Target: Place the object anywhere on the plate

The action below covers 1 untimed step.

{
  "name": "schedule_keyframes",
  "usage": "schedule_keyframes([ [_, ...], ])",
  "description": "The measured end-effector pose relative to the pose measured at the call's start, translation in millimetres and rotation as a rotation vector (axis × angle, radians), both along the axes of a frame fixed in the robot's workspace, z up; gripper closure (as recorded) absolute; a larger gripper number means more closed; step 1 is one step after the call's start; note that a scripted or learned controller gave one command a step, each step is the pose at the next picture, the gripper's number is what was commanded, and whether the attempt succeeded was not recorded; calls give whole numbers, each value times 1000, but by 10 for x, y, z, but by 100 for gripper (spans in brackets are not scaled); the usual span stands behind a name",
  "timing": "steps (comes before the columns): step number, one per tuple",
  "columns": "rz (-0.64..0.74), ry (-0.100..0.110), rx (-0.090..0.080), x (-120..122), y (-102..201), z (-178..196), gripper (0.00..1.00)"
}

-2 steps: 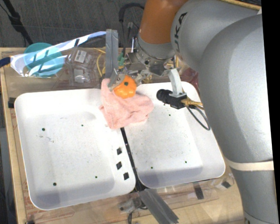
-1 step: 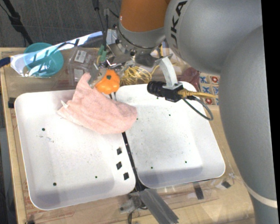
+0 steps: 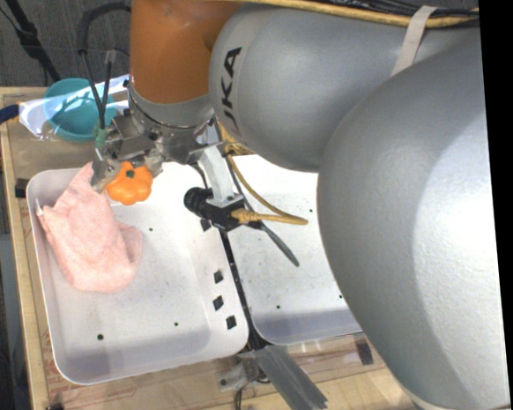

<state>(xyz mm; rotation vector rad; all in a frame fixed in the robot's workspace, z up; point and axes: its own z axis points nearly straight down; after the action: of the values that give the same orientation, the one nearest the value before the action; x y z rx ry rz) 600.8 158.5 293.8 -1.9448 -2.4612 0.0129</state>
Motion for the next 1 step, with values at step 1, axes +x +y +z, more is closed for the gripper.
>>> schedule_keyframes([
  [1, -1, -1, 0, 2, -4, 7, 0],
])
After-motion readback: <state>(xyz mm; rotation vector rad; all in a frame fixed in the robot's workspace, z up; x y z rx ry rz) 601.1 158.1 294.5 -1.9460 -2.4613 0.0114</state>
